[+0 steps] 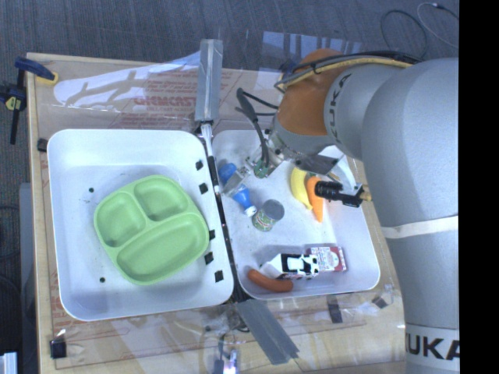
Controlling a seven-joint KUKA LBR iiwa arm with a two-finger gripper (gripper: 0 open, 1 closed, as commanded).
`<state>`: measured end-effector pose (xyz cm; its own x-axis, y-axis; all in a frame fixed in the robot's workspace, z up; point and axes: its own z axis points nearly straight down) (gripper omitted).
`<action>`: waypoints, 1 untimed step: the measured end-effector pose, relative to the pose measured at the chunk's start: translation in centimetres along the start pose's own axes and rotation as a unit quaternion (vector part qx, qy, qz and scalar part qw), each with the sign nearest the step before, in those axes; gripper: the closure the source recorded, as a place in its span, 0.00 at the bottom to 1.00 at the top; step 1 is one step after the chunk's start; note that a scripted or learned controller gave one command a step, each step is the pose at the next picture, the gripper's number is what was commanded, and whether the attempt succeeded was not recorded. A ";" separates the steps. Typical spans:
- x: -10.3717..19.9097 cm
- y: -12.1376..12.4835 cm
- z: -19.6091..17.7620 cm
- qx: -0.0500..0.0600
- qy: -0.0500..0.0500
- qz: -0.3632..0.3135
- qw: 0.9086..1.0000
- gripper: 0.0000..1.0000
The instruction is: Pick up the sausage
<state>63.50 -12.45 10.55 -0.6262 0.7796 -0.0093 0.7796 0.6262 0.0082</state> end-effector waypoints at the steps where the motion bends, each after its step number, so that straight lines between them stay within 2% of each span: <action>1: -6.1 -2.1 -5.4 0.003 0.003 -0.087 0.996 0.00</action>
